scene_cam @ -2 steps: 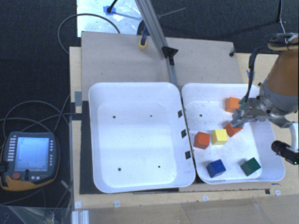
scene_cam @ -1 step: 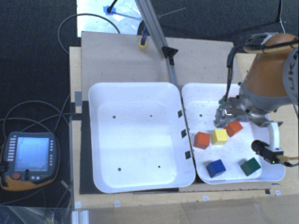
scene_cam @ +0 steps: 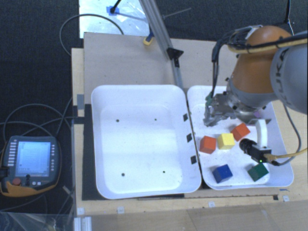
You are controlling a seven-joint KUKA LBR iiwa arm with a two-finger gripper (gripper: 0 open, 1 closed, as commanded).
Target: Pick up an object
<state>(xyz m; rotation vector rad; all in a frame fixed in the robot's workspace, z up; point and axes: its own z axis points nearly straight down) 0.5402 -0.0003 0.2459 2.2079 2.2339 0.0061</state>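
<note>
Now, the left bin (scene_cam: 139, 138) sits beside the right bin (scene_cam: 284, 177), where an orange cube (scene_cam: 208, 144), yellow cube (scene_cam: 226, 141), blue cube (scene_cam: 222, 173) and green cube (scene_cam: 258, 172) lie. The gripper (scene_cam: 211, 119) hangs just above them; whether it is spread or pressed together, I cannot tell.

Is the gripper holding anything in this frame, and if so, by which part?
Nothing is seen held. The gripper sits low in the right bin, apart from the orange blocks, the yellow block, the blue block and the green block.
</note>
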